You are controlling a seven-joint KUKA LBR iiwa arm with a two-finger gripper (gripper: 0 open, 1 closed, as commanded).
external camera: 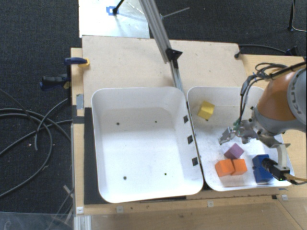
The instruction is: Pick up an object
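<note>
Purple cube (234, 151) sits in the right-hand bin (225, 104) just beside your hand (227, 137), toward the bin's near edge, though you cannot tell whether the hand is spread or closed.

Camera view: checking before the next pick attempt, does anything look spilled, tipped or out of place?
Nothing stands out. The yellow block, purple block, orange blocks and blue block all lie inside the right bin.

The arm (280, 102) covers part of the blue block (259, 174) and the right bin (216, 89).
</note>
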